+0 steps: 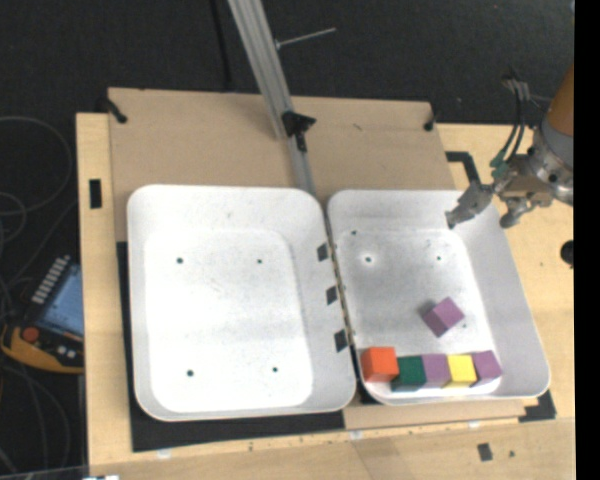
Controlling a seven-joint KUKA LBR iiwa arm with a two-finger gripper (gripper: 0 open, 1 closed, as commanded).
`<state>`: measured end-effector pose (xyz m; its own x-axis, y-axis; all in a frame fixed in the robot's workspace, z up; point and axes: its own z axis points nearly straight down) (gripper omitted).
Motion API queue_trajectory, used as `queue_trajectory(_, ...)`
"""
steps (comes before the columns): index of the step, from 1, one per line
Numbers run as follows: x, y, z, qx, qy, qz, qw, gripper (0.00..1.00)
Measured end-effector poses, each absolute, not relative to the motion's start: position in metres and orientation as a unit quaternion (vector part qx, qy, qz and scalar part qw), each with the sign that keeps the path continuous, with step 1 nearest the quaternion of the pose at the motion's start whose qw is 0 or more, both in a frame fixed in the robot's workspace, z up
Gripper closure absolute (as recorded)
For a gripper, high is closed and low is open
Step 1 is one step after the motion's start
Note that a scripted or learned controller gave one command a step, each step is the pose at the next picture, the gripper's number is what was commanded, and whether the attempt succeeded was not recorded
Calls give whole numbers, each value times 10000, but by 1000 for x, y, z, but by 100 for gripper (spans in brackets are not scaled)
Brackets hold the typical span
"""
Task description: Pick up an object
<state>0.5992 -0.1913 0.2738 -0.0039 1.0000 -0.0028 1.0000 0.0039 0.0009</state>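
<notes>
A: Where do things stand?

B: The gripper (488,206) hangs over the right bin's (510,268) far corner, its jaws spread and pinching nothing. A loose purple cube (443,315) lies mid-bin; the orange cube (381,362) heads a tight row against the near wall.

A: The risk?

B: In that row the neighbours touch, so a finger probably lands on top. The tilted loose cube may twist away.
</notes>
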Motion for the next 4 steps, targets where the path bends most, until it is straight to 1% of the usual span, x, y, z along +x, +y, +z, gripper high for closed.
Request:
queue_trajectory(1, 604, -151, 276, 7054, 7088, 2, 4, 0)
queue_trajectory(2, 534, -202, 131, 7083, 7059, -27, -24, 0)
queue_trajectory(3, 526, -184, 97, 7082, 7060, 1, 27, 0)
queue_trajectory(4, 527, -186, 109, 7095, 7047, 18, 45, 100)
